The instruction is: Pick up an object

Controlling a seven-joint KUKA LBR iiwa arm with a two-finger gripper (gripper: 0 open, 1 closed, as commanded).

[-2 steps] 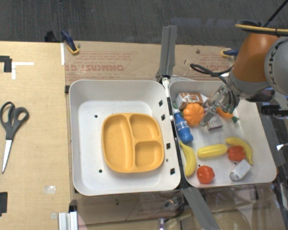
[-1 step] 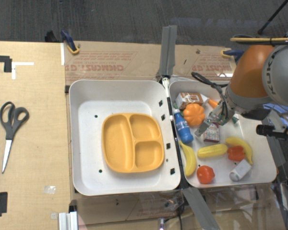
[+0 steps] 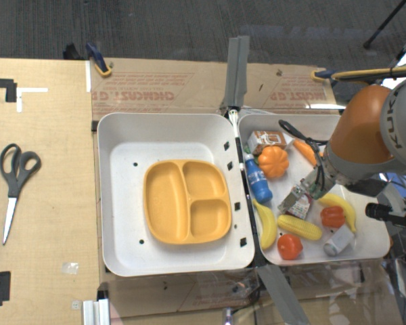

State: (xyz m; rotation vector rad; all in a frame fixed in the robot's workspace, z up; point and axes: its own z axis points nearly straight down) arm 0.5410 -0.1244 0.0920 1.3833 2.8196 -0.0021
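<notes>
My gripper (image 3: pixel 298 200) hangs low over the middle of the right bin (image 3: pixel 375 249), below the arm's orange band (image 3: pixel 362 131). It sits right above a long yellow piece (image 3: pixel 299 227), between a blue bottle (image 3: pixel 258 180) on its left and a red tomato-like fruit (image 3: pixel 332 216) on its right. An orange pumpkin (image 3: pixel 273 161) lies just up and left of it. I see nothing plainly held in the gripper, and its tip blends into the clutter beneath.
The right bin also holds a banana (image 3: pixel 266 225) by its left wall, a second red fruit (image 3: pixel 290 247), a grey can (image 3: pixel 337 241), a carrot (image 3: pixel 304 151) and a brown box (image 3: pixel 267 139). A yellow divided plate (image 3: pixel 188 200) lies in the left bin (image 3: pixel 115 181). Scissors (image 3: pixel 15 175) rest far left.
</notes>
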